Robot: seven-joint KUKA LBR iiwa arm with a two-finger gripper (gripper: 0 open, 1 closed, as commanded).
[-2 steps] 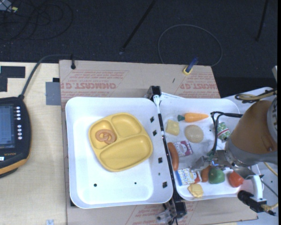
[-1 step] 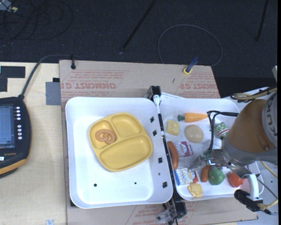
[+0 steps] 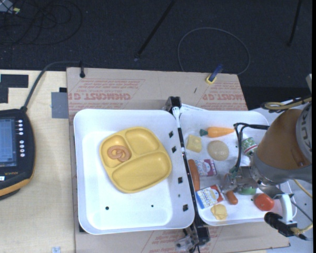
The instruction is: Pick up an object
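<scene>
My gripper (image 3: 235, 183) hangs low over the right bin (image 3: 253, 121), beneath the grey wrist with its orange band. Just below it lie a small red sausage (image 3: 231, 197) and a blue, red and white carton (image 3: 208, 196). A green item (image 3: 248, 190) shows partly under the wrist, and a red tomato (image 3: 263, 201) lies to its right. Farther back are a carrot (image 3: 220, 132), a beige round piece (image 3: 218, 151), a pale yellow block (image 3: 194, 143) and a long brown sausage (image 3: 194, 174). Nothing is visibly lifted.
The left bin (image 3: 89, 194) holds a yellow divided plate (image 3: 142, 167) with an orange ring (image 3: 118, 153) in one compartment. A pink packet (image 3: 206, 167) and a yellow piece (image 3: 218, 211) lie in the right bin. A teach pendant (image 3: 8, 152) rests at the far left.
</scene>
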